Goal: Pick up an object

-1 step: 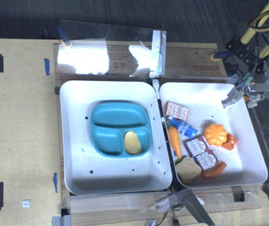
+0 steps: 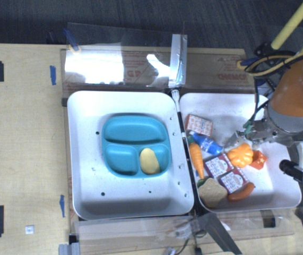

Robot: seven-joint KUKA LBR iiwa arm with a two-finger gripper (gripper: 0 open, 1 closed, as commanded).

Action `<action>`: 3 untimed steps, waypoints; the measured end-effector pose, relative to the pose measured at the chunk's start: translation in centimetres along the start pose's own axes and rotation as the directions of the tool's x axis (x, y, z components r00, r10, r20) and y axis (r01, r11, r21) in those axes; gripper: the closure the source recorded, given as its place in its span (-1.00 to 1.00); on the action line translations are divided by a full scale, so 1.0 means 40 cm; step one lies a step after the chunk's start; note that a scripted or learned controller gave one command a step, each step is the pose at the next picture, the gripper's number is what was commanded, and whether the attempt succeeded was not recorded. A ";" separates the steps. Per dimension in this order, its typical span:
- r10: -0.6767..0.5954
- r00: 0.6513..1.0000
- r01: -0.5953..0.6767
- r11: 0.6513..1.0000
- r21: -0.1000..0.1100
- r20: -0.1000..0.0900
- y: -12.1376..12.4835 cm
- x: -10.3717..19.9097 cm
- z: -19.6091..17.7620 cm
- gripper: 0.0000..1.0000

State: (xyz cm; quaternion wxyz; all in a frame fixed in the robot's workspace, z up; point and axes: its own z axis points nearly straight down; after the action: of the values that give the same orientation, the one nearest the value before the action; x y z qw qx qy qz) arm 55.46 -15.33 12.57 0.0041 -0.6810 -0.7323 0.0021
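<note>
orange band above the wrist, grey arm in from the right, gripper [image 2: 245, 136] low in the right bin [image 2: 284, 195]; jaws, apart or together, cannot tell. just below and touching or nearly so: orange pepper-like toy [image 2: 241, 155], with a red piece [image 2: 259, 160] beside it. crowded around: carrot [image 2: 196, 160], blue bottle [image 2: 206, 144], small printed cartons [image 2: 199, 124] [image 2: 218, 166] [image 2: 233, 181], sausage [image 2: 241, 193], bread slice [image 2: 211, 192]. apart in the left bin [image 2: 87, 195]: blue divided tray [image 2: 134, 132] with a yellow lemon-like toy [image 2: 149, 161] in its lower right compartment.
</note>
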 end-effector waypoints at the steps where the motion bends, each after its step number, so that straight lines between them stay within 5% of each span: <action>1: 0.041 0.999 -0.041 0.999 -0.015 0.005 0.000 0.017 0.096 -1.00; 2: 0.042 0.999 -0.042 0.999 -0.020 0.006 0.004 0.017 0.068 1.00; 3: 0.061 0.998 -0.061 0.998 -0.020 0.001 0.230 0.172 -0.162 1.00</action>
State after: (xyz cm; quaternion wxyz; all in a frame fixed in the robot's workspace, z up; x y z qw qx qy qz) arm 64.19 -7.81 18.99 -0.0032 -0.7030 -0.7112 -0.0047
